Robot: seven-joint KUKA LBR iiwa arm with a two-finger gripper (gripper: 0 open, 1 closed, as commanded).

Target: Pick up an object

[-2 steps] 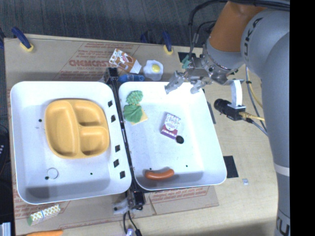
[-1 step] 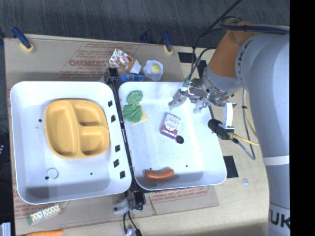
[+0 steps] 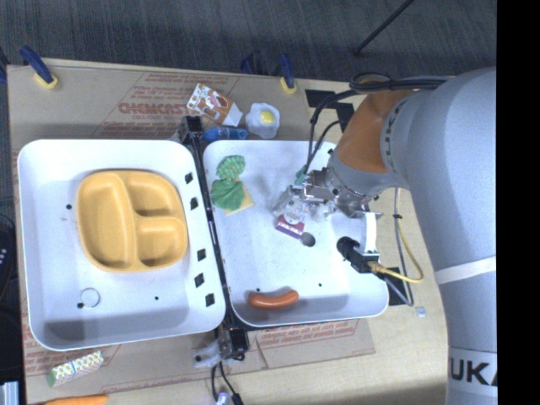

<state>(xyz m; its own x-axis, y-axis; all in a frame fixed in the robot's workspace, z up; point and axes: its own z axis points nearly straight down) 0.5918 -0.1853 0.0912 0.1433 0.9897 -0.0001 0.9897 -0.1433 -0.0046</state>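
Observation:
My gripper hangs low over the middle of the right bin, reaching in from the right under the orange-banded wrist. Just below it lies a small purple and white object, with a dark round piece beside it. The gripper sits right over the top of that object, and I cannot tell whether they touch. Also in this bin are a green leafy toy, a green and yellow piece under it, and a hot dog near the front wall.
The left bin holds a yellow divided tray. Behind the bins lie a small carton, a blue item and a white and yellow egg toy. A wrapped packet lies at the front left.

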